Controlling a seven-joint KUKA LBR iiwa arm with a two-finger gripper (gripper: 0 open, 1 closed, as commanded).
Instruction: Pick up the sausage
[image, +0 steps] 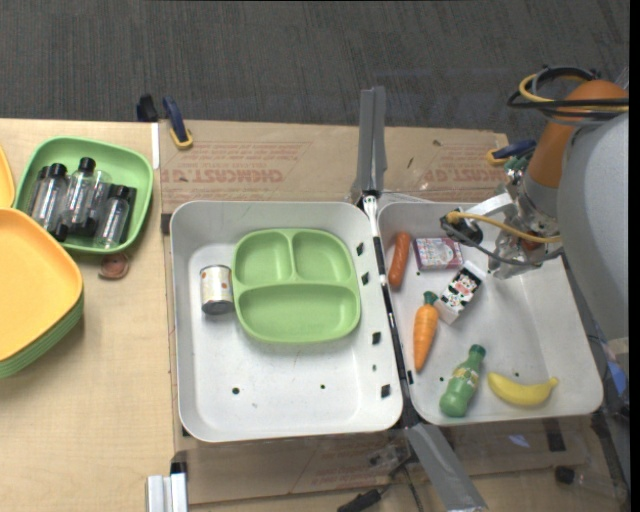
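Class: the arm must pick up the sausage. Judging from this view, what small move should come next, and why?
Probably a shift of the gripper leftward across the right bin toward the sausage. The sausage lies against the bin's left wall, above the carrot, while the gripper hangs near the pink box and the cow-patterned carton.

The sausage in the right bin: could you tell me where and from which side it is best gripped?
Probably around its middle, from straight above. The sausage lies flat and near upright in the view, against the right bin's left wall, so the gripper should close along its short width, with one finger slipping between sausage and wall.
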